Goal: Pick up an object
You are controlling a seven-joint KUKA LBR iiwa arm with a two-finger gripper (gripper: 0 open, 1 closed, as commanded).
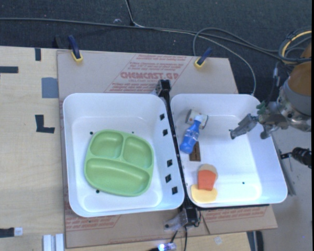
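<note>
In the right bin (261, 187) lie a blue bottle (191, 135) with a white cap, a brown bar (195, 151) beside it, and an orange cup (206, 178) resting on a yellow piece (203, 195). My gripper (253, 128) hangs over the right bin's upper right part, well to the right of the bottle. Its two fingers are spread apart with nothing between them. The left bin (73, 114) holds a green divided plate (119, 162).
A black divider (170, 140) runs between the two bins. Both bins sit on a cardboard sheet (146, 69) held by blue and yellow clamps (75, 50). Cables (220, 35) loop across the dark floor behind.
</note>
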